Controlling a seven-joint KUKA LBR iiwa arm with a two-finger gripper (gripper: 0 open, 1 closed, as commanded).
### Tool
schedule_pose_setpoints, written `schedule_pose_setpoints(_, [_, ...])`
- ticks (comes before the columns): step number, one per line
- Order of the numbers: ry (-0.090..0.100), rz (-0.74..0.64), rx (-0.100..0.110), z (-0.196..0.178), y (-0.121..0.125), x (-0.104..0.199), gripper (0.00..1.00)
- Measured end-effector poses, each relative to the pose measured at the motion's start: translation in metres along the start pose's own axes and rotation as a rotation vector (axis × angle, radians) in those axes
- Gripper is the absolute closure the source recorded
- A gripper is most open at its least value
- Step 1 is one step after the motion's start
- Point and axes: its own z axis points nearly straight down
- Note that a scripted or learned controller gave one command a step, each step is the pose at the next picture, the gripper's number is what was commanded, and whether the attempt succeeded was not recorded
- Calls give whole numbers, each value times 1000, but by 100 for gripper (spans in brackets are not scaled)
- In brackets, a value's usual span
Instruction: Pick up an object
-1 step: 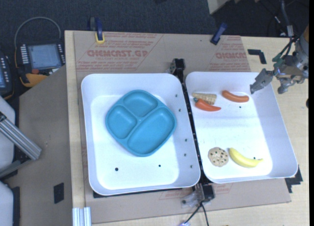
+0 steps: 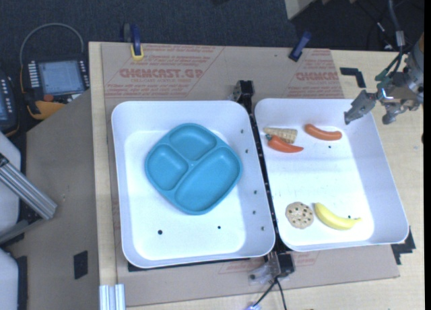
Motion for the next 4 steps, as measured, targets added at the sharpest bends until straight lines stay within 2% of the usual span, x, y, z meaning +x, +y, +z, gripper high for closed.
schedule_pose_setpoints(1, [2, 1, 7, 63, -1, -5, 0])
schedule_pose_setpoints(2, [1, 0, 2, 123, 2, -6, 0])
schedule_pose_setpoints(3, [2, 0, 5, 166, 0, -3, 0])
schedule_pose_setpoints(4, [0, 1, -2, 152, 1, -3, 100])
